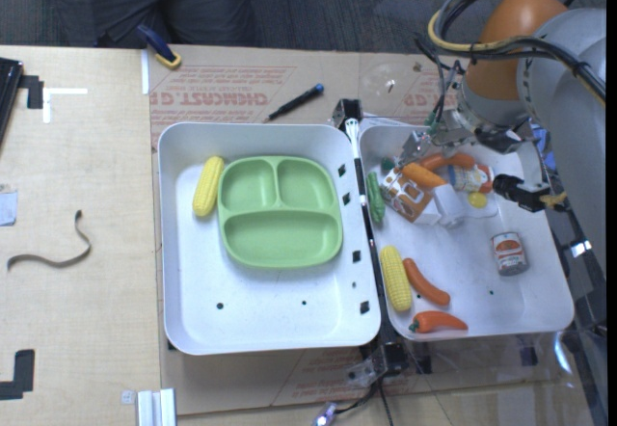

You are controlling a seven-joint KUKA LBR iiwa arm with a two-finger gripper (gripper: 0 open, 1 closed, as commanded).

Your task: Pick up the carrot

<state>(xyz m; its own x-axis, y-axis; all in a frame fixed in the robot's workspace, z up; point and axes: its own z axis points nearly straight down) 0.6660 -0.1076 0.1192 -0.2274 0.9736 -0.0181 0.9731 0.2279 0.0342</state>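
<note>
- The carrot [425, 173] is lying in the right bin [540, 313], directly under the gripper [431, 141], among a clutter of items beside a carton [405, 195].
- Its long axis is running crosswise, left to right, under the hand.
- Whether the gripper is gripping anything, or how wide it is, I cannot tell.
</note>
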